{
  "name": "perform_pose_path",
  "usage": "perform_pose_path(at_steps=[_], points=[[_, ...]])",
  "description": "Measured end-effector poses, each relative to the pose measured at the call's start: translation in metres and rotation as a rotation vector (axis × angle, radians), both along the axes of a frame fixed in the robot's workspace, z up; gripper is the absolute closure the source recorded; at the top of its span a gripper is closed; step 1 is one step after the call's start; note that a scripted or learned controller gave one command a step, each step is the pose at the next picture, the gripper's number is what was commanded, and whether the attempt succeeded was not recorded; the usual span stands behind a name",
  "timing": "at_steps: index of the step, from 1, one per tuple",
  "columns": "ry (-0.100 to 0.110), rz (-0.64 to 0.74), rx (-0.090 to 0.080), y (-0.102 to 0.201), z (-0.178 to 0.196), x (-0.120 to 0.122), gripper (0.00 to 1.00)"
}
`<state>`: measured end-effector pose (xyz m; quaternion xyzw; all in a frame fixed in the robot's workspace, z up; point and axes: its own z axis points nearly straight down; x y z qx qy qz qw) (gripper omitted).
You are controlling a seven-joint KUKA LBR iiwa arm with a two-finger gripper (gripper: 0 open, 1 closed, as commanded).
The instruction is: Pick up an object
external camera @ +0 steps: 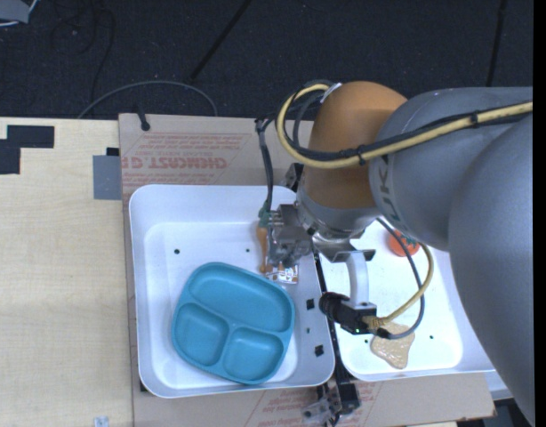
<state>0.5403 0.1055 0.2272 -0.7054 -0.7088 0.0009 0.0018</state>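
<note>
1. The gripper (279, 254) hangs over the left bin (153, 238), near its right wall; whether its fingers are parted or closed cannot be told (the wrist hides them).
2. Just beside and below it lies a blue divided plate (233, 323).
3. In the right bin (437, 345) lie a tan, possibly soft object (391, 351) and an orange object (403, 245).

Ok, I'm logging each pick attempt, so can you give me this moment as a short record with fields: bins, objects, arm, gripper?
left bin: holds a blue tray with three compartments, lying flat toward the near right corner
right bin: holds a tan piece near the front and an orange item partly hidden by the arm
arm: reaches in from the right, wrist above the divide between the bins
gripper: low over the left bin's right side, just beyond the tray's far right edge
grasp: cannot tell; nothing seen held
</note>
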Motion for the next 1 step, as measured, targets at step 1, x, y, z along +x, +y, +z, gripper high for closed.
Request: perform_pose_path(at_steps=[1], points=[[0.001,-0.001,-0.002,-0.0017,0.0001,-0.0003,0.00]])
